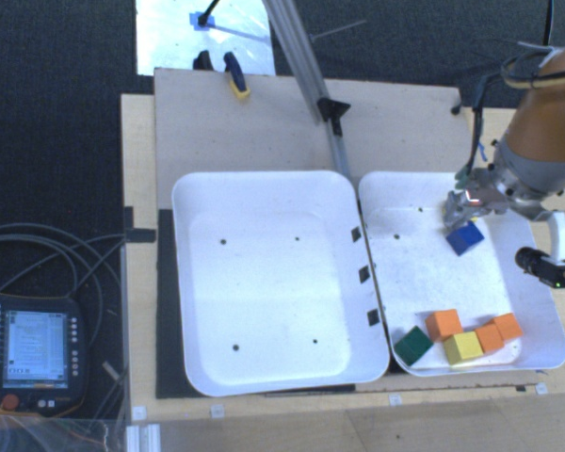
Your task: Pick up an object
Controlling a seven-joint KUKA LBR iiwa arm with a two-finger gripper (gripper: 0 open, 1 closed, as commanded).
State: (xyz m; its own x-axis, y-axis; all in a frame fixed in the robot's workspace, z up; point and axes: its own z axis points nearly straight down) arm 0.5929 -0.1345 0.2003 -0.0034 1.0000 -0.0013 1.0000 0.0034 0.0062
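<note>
- Evidently my two-finger gripper [468,213] was low inside the right-hand shallow white bin [407,188], near its far right part, hanging from the grey arm with the orange band [543,102] that reached in from the right.
- I could not tell from the slanted overhead view whether it was clenched or released; the wrist hid that part.
- Just below the gripper's tip sat a small blue cube [464,238], tilted, touching or nearly touching the tool. I judged it to be the object I was after, since the gripper stood right over it, but I could not say it was grasped.
- Whether the blue cube rested on the bin floor or was lifted slightly, I could not tell.
- Farther out, along the near edge of the same bin, the other pieces lay bunched together: a dark green cube [413,345], an orange cube [443,323], a yellow cube [463,347] and a further orange cube [502,330] at the corner. They probably collected there because the floor curves up toward the rim.
- That crowding made the lone blue cube the easier target, with room around it for the tool.
- Beyond that, the left-hand shallow white bin [193,205] stood beside the right one.
</note>
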